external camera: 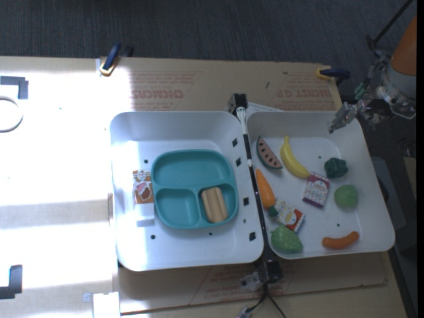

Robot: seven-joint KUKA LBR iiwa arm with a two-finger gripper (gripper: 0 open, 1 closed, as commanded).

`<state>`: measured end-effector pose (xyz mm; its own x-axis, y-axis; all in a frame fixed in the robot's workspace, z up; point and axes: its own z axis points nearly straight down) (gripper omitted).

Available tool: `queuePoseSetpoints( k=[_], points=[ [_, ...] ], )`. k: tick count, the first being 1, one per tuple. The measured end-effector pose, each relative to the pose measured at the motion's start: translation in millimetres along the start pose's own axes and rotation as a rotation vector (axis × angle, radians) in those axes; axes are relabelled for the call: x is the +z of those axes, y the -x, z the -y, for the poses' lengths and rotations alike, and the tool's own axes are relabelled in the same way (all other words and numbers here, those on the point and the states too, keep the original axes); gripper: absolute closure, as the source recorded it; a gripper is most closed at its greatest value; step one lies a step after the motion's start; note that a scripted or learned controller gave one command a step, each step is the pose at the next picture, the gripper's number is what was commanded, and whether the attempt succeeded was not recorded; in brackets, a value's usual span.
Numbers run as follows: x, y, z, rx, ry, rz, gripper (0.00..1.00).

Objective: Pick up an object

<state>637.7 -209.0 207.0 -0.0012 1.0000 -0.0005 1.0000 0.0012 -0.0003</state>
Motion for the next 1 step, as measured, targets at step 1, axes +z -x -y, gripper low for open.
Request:
queuePoseSetpoints(
  k=[1],
  points=[
    [113.9, -48.9, -21.4, -0.002, 0.000, 0.000, 0.00]
  ],
)
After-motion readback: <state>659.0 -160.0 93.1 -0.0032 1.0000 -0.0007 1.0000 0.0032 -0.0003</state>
